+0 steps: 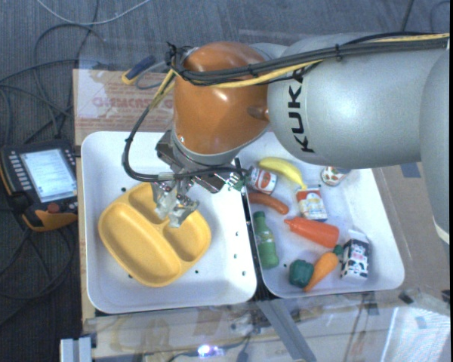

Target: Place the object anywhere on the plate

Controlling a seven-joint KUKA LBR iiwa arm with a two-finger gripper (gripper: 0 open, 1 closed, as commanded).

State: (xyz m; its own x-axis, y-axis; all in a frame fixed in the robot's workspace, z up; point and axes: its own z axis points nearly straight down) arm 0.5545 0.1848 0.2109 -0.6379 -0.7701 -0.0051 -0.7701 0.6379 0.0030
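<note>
Camera view: arm (347, 104) comes in from the right, orange wrist band (215, 100) sitting over the divider between the two bins. Gripper (174, 206) hangs over the left bin (106, 153), right above the yellow plate (155, 240).

Fingers (166, 200): pale, translucent-looking, pointing down at the plate's upper part, near the ridge between its compartments. Tips sit close together, narrow gap at most. Can't tell if they're pinching anything; no object is clearly visible between them, and the blur there hides whether they touch the plate surface.

Plate lies tilted diagonally in the left bin, divided into compartments.

Right bin (385, 274) holds the candidate objects: banana (283, 170), small jar with red label (263, 179), sausage (270, 201), green bottle (266, 240), red-and-white carton (311, 204), large carrot (313, 231), small carrot (322, 268), green pepper (300, 272), black-and-white milk carton (355, 257), small round item (332, 176) at the top edge.

Teach pendant (38, 183) sits left of the bins.
</note>
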